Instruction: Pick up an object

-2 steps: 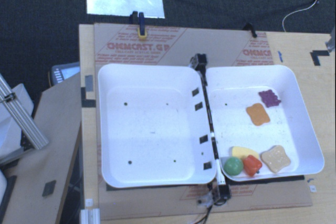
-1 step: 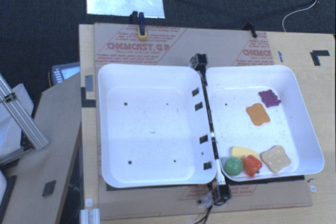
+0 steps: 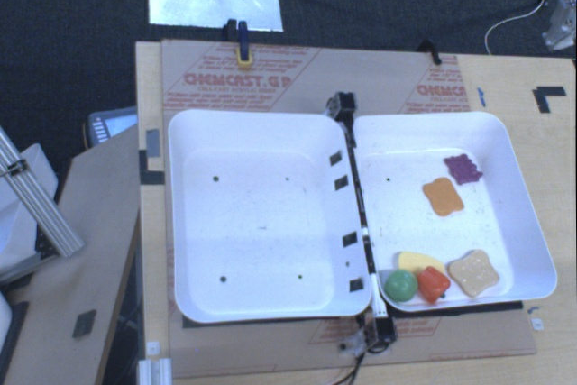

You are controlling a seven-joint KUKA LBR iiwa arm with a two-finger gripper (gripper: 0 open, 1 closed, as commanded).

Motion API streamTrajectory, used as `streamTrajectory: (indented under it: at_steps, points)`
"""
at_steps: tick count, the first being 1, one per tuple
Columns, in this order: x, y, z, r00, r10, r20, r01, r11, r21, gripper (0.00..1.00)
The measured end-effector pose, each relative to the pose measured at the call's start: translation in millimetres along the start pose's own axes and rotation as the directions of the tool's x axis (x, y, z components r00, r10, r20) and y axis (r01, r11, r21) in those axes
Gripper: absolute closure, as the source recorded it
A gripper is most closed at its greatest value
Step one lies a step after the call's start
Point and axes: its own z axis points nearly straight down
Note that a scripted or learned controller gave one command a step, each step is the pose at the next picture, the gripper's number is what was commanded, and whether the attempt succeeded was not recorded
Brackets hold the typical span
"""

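Observation:
The right bin (image 3: 505, 144) holds several toy foods. A purple grape bunch (image 3: 462, 168) lies near its far right side, with an orange flat piece (image 3: 443, 196) just in front of it. Along the near wall sit a green ball (image 3: 400, 286), a red pepper (image 3: 434, 284), a yellow cheese wedge (image 3: 417, 262) behind them, and a tan toast slice (image 3: 473, 272) to their right.
The left bin (image 3: 180, 194) stands beside the right one, joined by black clips (image 3: 347, 212) along the shared wall. Both rest on a cardboard sheet (image 3: 270, 81) on the wooden bench. An aluminium frame piece (image 3: 36, 203) leans at the left.

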Motion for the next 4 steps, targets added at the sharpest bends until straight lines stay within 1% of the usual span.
streamTrajectory:
  at_steps: [1, 2, 3, 4]
  points:
    - [0, -1, 84, 1.0, 0.003, 0.0, -0.003, 1.0, 0.0, 1.0]
    - [26, -2, -105, 1.0, -0.002, 0.008, 0.002, 1.0, -0.027, 1.0]
    - [-2, -1, 4, 1.0, 0.006, 0.0, -0.006, 1.0, 0.001, 1.0]
    - [26, -5, -100, 1.0, -0.001, 0.005, 0.001, 1.0, -0.02, 1.0]
